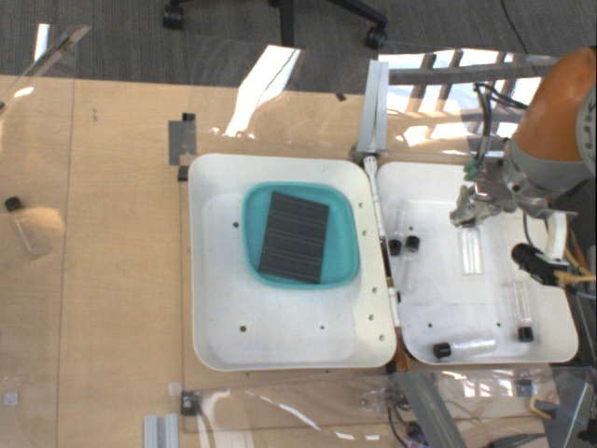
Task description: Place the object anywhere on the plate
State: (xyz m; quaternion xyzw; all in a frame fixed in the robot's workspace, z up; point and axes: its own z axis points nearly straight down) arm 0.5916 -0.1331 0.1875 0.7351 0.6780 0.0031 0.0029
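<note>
My gripper (469, 208) hangs over the right shallow white plastic bin (424, 180), just above a clear plastic vial (471, 250), its state something I cannot tell, while the dark grey ribbed rectangular block (295, 237) lies flat on the teal square plate (347, 250) in the left shallow white bin (215, 278).

Grey carpet floor (112, 26) lies beyond the far edge of the tan wooden surface (93, 250). A black office-chair base (280, 3) stands there. Sunlight patches (266, 87) cross the surface.

Dark ridged block (295, 237) covers teal plate (346, 250) centre; rim margins free.
</note>
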